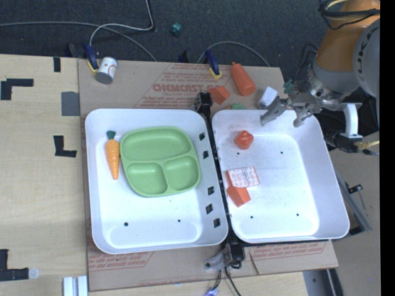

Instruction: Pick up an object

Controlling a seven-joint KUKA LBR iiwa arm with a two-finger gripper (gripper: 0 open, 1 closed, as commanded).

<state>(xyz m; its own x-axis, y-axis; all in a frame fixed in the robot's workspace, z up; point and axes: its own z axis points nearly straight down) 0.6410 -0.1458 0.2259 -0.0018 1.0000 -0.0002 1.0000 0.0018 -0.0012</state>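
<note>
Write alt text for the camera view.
The gripper hangs open over the right bin's top edge, holding nothing. That bin holds three small red items; the left bin holds a green plate and a toy carrot.

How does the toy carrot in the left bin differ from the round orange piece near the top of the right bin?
The carrot is long and tapered with a green top; the round orange piece is short and stubby. The carrot lies close beside the green divided plate; the round piece sits apart from other items. The carrot looks yellower, the round piece redder. Both rest untouched on white bin floors.

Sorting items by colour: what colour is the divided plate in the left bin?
Light green; the divided plate shows clearly in the camera view.
</note>
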